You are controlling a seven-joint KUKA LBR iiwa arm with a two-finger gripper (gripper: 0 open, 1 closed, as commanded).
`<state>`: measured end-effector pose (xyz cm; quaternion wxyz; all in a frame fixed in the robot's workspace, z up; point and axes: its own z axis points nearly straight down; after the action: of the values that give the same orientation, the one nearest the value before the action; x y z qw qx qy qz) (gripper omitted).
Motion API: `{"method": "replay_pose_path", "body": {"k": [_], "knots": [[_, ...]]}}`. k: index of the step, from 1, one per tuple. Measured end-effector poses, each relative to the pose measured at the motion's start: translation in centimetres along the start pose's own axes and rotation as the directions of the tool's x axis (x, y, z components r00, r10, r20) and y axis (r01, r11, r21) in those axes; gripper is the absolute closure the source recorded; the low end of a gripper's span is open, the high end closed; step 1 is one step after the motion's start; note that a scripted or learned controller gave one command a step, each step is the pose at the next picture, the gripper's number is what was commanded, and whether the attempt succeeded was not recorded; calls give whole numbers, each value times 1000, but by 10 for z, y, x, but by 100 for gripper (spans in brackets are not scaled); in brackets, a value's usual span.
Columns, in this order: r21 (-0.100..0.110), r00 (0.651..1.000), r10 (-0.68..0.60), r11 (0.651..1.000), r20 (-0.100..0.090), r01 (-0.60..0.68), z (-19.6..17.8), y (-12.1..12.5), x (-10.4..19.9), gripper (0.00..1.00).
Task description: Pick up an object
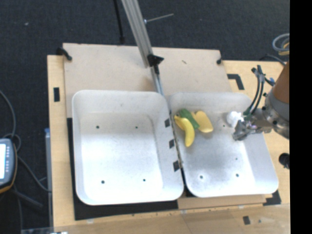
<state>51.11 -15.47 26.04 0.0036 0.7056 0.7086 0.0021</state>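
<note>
Right bin (253, 179): curved yellow banana (186, 130), green piece (187, 117), yellow chunk (204, 121) clustered; gripper (240, 130) well apart, finger state unclear.

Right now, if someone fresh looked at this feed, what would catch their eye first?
The bright cluster in the right bin: a yellow banana, a green piece across its top, and a yellow-orange piece beside them, all near the bin's left wall. Next, the tool reaching in from the right edge, with a small white object just beside it.
</note>
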Motion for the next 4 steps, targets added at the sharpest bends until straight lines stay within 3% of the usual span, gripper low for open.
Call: {"method": "replay_pose_path", "body": {"k": [1,4], "knots": [[5,1000,-4,1000,-3,4,-4,13,50,100],[8,1000,-2,1000,-3,2,9,18,193,100]]}}
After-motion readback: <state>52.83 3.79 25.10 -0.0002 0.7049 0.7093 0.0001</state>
